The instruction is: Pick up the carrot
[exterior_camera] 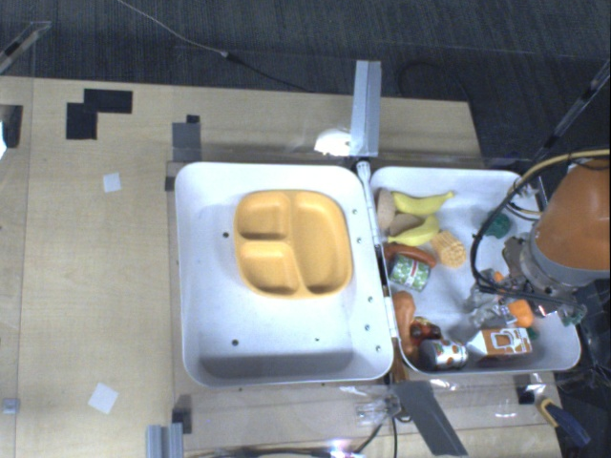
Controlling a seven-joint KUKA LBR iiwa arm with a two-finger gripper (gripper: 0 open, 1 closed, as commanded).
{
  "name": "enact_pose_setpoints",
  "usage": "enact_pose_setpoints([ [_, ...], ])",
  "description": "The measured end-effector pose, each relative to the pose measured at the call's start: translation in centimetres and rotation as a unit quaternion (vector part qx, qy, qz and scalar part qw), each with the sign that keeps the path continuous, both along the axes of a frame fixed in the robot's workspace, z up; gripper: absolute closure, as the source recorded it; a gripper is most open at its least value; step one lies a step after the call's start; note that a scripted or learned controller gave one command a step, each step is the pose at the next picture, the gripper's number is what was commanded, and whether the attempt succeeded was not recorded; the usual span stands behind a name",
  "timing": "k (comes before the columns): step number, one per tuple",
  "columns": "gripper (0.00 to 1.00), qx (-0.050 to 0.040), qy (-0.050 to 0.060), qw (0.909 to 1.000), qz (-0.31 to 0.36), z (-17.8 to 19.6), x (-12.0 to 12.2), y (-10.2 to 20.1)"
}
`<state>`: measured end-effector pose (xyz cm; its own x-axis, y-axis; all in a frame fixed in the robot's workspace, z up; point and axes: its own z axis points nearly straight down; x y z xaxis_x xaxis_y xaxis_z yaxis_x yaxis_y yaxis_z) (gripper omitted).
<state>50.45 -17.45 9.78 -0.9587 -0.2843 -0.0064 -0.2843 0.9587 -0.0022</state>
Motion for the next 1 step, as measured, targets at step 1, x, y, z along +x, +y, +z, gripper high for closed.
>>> enact_pose_setpoints([
  [1, 1.0, 0.0, -0.001, 0.9981, -0.061, 0.53, -0.62, -3.11],
])
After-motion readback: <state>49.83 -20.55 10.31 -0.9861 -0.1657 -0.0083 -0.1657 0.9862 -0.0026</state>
